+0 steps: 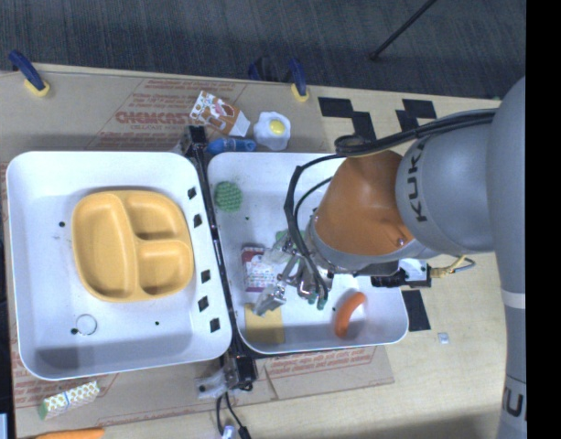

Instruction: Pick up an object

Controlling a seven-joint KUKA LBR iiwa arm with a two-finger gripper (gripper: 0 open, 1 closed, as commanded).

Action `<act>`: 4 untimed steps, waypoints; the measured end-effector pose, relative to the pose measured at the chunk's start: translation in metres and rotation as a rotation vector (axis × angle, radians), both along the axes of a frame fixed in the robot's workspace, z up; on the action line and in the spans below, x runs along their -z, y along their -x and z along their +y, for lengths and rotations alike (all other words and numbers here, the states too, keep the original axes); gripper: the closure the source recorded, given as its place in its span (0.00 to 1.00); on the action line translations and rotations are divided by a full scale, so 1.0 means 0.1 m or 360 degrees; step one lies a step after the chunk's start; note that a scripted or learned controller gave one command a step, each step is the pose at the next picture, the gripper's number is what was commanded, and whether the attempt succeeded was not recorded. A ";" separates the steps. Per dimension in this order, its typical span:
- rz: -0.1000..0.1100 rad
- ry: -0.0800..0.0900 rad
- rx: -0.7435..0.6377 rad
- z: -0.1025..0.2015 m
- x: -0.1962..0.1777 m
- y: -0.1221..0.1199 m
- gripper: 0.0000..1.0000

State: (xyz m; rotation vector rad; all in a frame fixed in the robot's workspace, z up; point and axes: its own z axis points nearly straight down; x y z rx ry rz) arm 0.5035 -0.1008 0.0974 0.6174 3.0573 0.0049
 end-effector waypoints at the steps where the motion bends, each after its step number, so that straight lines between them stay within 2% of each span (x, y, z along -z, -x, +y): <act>1: 0.0000 0.0008 -0.0045 0.07 0.00 0.06 0.00; 2: 0.0001 -0.0001 0.0069 0.08 0.00 0.11 0.00; 3: 0.0003 0.0007 -0.0140 0.05 0.00 0.19 0.00; 4: 0.0024 0.0003 -0.0234 0.06 0.01 -0.30 0.00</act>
